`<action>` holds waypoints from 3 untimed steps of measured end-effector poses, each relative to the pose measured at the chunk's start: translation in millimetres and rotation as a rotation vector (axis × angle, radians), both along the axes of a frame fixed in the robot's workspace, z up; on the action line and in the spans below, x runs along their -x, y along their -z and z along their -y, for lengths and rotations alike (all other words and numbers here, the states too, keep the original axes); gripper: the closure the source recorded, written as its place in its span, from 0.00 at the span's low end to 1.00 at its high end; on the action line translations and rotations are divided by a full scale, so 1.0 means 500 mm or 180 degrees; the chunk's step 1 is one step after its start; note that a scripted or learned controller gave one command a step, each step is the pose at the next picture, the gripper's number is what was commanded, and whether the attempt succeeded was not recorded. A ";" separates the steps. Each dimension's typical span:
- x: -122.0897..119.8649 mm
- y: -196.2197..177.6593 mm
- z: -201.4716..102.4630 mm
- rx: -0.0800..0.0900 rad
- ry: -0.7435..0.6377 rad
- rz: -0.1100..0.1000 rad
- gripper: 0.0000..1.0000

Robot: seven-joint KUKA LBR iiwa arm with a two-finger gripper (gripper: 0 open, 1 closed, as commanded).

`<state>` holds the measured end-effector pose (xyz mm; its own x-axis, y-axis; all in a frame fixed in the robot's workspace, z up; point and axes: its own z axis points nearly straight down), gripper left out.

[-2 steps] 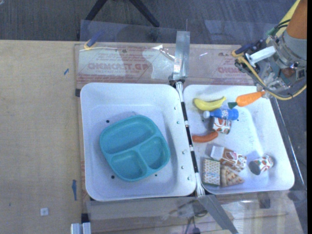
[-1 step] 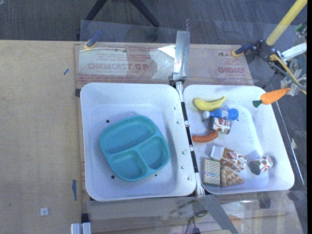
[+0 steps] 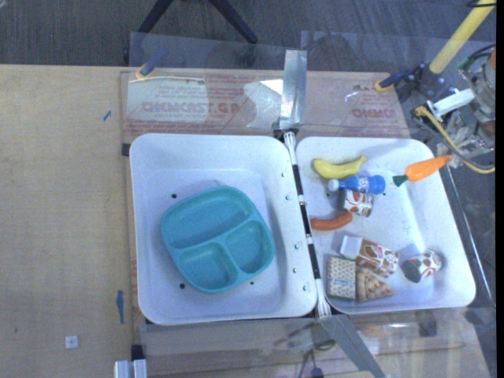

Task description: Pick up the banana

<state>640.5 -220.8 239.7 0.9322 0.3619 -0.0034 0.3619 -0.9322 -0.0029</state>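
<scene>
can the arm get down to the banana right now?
Probably yes. The banana lies uncovered near the right bin's back wall, open from above; the bottle sits just beside it, so clearance is tight.

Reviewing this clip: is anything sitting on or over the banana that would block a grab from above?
Nothing visible covers the banana; it lies exposed near the right bin's far-left corner. The blue bottle lies close beside its near side, so fingers closing there could bump it.

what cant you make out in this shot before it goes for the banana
- Gripper, camera view: blurred among cables at the right edge; its state is unreadable.
- Small cans and: labels too small to read.
- Banana: its lower edge meets the blue bottle; touching or merely overlapping can't be told.
- Cracker packs: print too small and blurred.
</scene>
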 end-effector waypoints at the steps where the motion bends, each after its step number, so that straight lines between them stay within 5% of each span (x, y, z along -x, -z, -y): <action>1: -0.004 -0.017 -0.081 -0.0001 0.0525 -0.0001 1.00; 2: -0.012 -0.035 0.006 0.0005 0.0543 0.0009 1.00; 3: -0.020 -0.005 0.000 0.0002 0.0524 -0.0001 1.00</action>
